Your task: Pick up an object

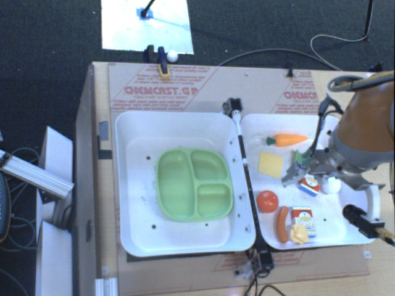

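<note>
One fixed camera looks down aslant on both bins [185,119].

Toy carrot [287,140] — flat, right bin's [352,238] far end

The arm [364,125] reached in from the frame's right edge, orange band uppermost, its gripper [300,172] lowered at centre right and pointed toward the frame's left.
</note>
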Robot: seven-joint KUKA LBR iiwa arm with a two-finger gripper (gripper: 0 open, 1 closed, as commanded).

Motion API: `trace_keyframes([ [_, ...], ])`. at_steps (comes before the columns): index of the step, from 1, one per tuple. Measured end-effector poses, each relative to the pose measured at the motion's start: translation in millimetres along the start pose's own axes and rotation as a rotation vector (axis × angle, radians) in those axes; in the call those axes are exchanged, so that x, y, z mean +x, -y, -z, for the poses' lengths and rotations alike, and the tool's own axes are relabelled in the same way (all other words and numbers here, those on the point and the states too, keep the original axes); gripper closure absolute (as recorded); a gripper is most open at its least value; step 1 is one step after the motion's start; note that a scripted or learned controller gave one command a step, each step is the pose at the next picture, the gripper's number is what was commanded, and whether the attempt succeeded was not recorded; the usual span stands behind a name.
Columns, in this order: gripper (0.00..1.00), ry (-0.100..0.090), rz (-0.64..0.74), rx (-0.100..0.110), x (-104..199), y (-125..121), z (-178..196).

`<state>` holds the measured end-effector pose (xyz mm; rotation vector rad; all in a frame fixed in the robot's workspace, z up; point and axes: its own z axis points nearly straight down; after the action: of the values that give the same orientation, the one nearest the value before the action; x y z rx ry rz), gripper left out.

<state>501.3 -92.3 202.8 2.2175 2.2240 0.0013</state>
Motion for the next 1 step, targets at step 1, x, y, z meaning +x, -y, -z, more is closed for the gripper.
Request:
trace_keyframes([
  [1,0.00,0.000,0.000,-0.001,-9.3,-74.4,-113.8],
])
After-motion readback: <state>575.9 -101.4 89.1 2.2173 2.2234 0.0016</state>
